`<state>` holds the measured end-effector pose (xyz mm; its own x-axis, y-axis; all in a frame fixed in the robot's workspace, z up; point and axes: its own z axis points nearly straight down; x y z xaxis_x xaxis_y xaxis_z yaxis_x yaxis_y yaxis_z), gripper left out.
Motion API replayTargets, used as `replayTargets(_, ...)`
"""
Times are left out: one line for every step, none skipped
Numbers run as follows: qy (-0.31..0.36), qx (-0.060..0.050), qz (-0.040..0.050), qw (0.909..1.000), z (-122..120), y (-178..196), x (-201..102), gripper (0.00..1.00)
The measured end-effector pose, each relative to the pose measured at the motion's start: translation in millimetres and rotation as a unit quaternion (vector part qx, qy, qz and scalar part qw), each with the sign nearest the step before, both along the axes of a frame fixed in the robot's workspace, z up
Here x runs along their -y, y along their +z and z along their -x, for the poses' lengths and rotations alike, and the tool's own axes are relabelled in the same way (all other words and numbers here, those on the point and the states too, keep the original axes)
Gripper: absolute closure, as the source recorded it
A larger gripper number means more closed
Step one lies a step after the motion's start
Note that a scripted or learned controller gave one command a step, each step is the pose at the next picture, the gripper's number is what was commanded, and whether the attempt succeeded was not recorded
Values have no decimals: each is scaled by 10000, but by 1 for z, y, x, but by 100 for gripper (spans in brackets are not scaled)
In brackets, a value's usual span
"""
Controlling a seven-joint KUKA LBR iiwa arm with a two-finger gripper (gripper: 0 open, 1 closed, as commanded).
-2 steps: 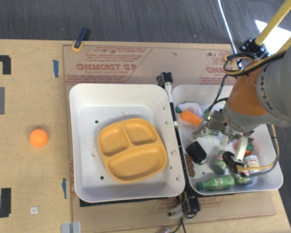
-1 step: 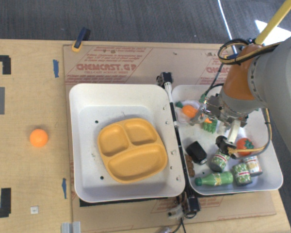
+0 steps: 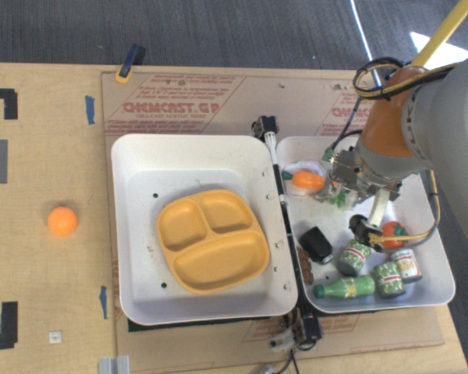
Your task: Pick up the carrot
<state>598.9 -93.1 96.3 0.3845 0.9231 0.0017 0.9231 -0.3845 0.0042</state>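
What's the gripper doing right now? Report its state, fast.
Gripper: cannot be told; it sits low in the right bin beside the carrot, with no carrot visibly between its parts.

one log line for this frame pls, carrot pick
stage: reach | tool low in right bin, beside carrot | carrot: on bin floor near left wall, not visibly gripped | left bin: yellow tray
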Motion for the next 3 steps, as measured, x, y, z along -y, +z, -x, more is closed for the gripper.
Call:
replayTargets(-1,-1,-1,10000,0,0,0,0)
replayTargets(-1,-1,0,10000,0,0,0,0)
replayTargets(4,4,0,10000,0,10,0,100)
